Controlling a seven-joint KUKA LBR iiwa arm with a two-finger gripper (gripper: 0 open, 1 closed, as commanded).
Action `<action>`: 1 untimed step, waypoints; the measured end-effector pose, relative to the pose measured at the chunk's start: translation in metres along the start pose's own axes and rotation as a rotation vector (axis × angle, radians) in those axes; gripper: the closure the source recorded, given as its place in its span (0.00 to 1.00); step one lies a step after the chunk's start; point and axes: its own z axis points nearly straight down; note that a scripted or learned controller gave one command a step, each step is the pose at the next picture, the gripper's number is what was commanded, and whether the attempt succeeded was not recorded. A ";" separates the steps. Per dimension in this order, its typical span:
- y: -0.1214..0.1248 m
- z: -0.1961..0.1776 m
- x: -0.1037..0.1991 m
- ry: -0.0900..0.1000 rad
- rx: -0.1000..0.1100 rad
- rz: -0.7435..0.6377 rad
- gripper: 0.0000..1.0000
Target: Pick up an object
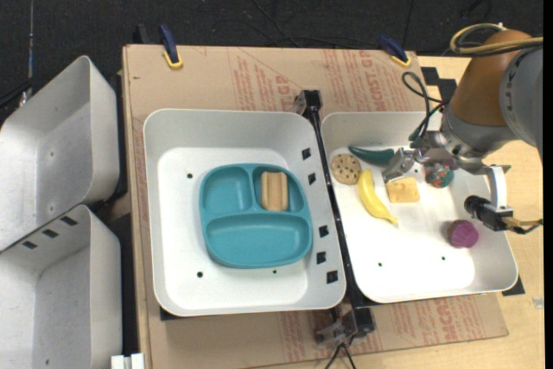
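Where the arm reaches in from the right, its gripper hangs low over the far part of the right bin, among the objects there; whether it is open or closed, or has hold of anything, cannot be told from this view. Just beside the gripper lie a dark teal curved piece on its left, a small yellow block on its near side and a small multicoloured item on its right. A yellow banana lies left of the block, with a round cookie beyond it, close to the bin's left wall. A purple round object sits apart, toward the near right. The left bin bears a teal divided tray, with a tan bread-like piece in its far right compartment. Both bins rest on a cardboard-covered surface
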 end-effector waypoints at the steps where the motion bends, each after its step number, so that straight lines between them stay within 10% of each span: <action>1: 0.000 0.019 0.001 0.000 0.000 0.000 0.00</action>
